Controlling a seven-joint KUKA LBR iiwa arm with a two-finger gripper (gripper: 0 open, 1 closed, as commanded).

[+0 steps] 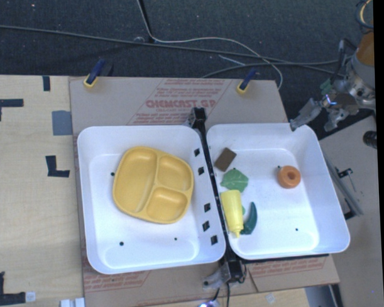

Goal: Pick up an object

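You will find the orange ring-shaped toy (288, 176) lying alone in the right bin (320, 236), likely light, rigid and slippery, best pinched across its rim, while the gripper (325, 107) waits beyond the bin, its state indeterminable.

Two white bins (92, 184), one yellow divided plate (153, 184), plus five small items: brown block (225, 158), green leaf (234, 179), yellow corn (232, 211), teal piece (249, 219), orange donut (289, 176).

Both white bins (86, 185) on the surface (30, 206) are viewed from one fixed camera overhead, angled downward from moderate distance.
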